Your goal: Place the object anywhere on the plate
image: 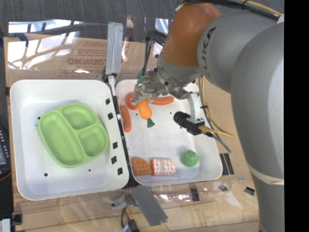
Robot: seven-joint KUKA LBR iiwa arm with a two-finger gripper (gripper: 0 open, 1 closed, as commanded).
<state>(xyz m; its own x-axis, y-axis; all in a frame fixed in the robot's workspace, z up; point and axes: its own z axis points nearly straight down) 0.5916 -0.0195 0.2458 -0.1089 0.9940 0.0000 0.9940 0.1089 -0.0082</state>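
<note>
I see a light green plate (72, 134) in the white left bin (24, 178). The white right bin (207, 170) carries an orange carrot (145, 111) with a dark green tip, red sausages (125, 118), a green dome (189, 158), a tan waffle (141, 166) and a red-and-white patterned box (163, 166).

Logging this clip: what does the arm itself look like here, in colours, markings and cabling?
The arm is thick and rounded, with a smooth grey shell and a broad orange band above the wrist. Dark KUKA lettering runs along the grey shell beside the band. Black cables cross over the top of it, and thin yellowish cables trail below. The gripper is a compact metal assembly.
</note>
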